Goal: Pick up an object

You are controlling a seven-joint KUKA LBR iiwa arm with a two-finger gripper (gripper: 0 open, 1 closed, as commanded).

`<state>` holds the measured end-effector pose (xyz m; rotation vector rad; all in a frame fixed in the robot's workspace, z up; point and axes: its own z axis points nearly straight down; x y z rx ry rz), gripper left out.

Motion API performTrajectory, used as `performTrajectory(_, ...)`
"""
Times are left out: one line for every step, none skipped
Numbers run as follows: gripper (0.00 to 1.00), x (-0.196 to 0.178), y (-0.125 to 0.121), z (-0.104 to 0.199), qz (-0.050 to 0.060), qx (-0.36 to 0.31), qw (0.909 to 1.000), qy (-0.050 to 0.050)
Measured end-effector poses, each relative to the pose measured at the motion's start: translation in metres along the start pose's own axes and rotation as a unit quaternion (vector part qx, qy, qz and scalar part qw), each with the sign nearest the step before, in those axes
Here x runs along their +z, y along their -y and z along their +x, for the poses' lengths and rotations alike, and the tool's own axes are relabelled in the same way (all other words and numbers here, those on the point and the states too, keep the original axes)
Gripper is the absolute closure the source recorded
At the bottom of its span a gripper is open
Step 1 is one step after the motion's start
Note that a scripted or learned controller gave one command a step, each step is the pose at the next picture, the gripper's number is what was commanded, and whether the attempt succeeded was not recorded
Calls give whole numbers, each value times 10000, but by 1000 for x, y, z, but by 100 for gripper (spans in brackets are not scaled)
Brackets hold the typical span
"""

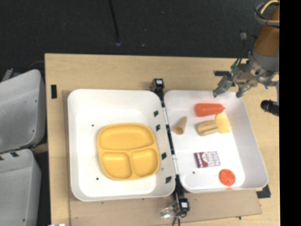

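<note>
the carrot (209, 108) — orange, lying on its side — sat near the far edge of the right bin (251, 140), the closest thing to the gripper (231, 87). just in front of it lay a mallet (213, 125) with a tan handle and a yellow head, the head pointing right. to their left, close to the bin's inner wall, rested a small tan cone (180, 125). nearer the front of the same bin lay a small card (207, 159) with a purple and white print, flat, and beside it toward the front right corner an orange-red disc (227, 177). all five lay apart from one another, save the mallet head, which sat just under the carrot's right end.

the gripper hovered above the bin's far right corner, its two fingers spread wide with nothing between them, clear of the carrot. the grey arm (267, 41) with its orange band rose behind it at the right.

the left bin (82, 173) held a yellow tray (127, 150) with three compartments. both bins lay side by side on the pale wooden tabletop (103, 69).
</note>
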<state>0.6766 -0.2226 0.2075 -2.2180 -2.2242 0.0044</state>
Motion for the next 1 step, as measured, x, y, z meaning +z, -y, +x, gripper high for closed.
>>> performTrajectory(0,58,10,-3,10,17,10000,1)
